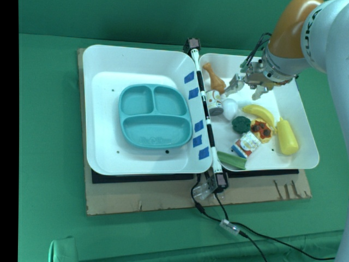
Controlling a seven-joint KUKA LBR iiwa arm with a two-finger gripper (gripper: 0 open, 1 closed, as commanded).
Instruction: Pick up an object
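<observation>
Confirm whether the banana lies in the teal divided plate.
No. The banana lies in the right bin, among the other toy foods; the teal plate sits in the left bin.

Bins (103, 162) glossy white plastic; teal tray (155, 116) smooth plastic; base (136, 203) matt cardboard

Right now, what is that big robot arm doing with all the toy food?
The arm's gripper hangs over the right bin, near the toy chicken drumstick and the white egg. It holds nothing. The banana, broccoli and yellow bottle lie in that bin. A teal divided plate sits in the left bin.
</observation>
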